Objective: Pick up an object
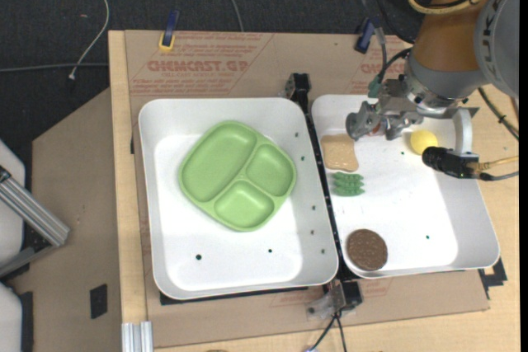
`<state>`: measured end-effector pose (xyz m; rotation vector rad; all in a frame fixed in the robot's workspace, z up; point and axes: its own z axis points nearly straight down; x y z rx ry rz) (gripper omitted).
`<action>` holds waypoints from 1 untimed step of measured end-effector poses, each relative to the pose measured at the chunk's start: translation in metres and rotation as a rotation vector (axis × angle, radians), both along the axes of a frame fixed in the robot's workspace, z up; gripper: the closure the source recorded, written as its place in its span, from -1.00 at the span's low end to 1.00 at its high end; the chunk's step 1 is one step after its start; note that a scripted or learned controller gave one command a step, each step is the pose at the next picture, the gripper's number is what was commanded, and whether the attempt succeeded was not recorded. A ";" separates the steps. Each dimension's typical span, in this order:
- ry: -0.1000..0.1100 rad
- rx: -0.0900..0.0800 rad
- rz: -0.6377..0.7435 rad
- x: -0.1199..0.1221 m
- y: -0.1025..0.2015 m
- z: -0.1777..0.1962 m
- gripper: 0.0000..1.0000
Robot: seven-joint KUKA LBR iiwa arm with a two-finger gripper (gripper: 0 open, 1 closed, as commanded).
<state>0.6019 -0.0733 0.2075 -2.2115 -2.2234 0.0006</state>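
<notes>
**binwatcher:** So where's this pick at? Going by the camera view, I'd say barely started. The arm [462, 21] comes in from 3 o'clock and its end effector [381, 121] hangs over the top edge of the right bin [462, 210], around 12 o'clock of that bin. Nothing is between its tips as far as I can see.

**kuka_fan:** Agreed. Can you tell if it's spread apart or closed, though? To me it's just a grey lump from this angle.

**binwatcher:** Honestly I cannot tell, too small and too much hardware in the way. Candidates all sit in the right bin: a tan slice of bread [339, 152] just below the end effector, toward 7 o'clock of it, a green leafy piece [346, 184] right under that, a brown round patty [366, 248] down at the bin's 7 o'clock corner, and a yellow ball [423, 141] off at about 4 o'clock from the end effector.

**kuka_fan:** And the left bin [165, 227] has the green divided plate [238, 175], well apart from the arm.

**binwatcher:** Yep. My guess is bread or ball is the target. Descend, grasp and lift are all left to do.
</notes>
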 end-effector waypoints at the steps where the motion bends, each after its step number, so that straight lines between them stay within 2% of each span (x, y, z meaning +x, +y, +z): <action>1: -0.001 -0.001 -0.001 -0.029 0.042 0.009 1.00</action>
